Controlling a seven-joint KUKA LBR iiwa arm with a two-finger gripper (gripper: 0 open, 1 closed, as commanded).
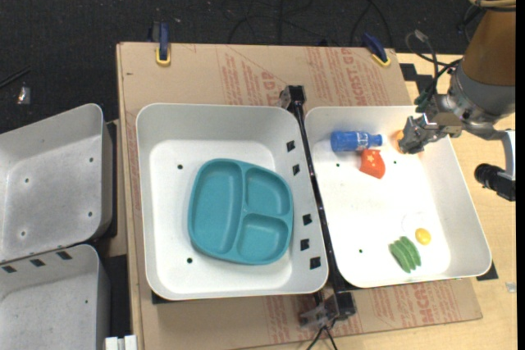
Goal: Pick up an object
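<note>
Pincer (413,137) of the grey arm hangs over the far right corner of the right bin (459,201), reaching in from the right below the arm's orange band (492,37). Whether its jaws are open or closed cannot be told from this slanted view; the dark fingertip parts blur together, and a small patch of orange shows just beside them that may be an object or part of the tool.

Just left of the pincer, near the bin's far wall, lies a blue bottle (354,141) on its side with its pale cap pointing right. Touching or almost touching its near edge is a red-orange object (373,165), possibly a toy pepper. Both sit apart from the pincer, not between its fingers.

Toward the near right corner of the same bin lie a small yellow object (422,237) and, just beside it on the near side, a green ribbed object (404,254). These two are well apart from the pincer.

Between the bins runs a black divider strip (310,193). In the left bin (164,143) rests a teal divided plate (240,211) with three compartments, set roughly in the middle.

Both bins stand on a cardboard sheet (238,70), held at its far edge by two clamps (162,43). Further left lie other white trays (49,176).
</note>
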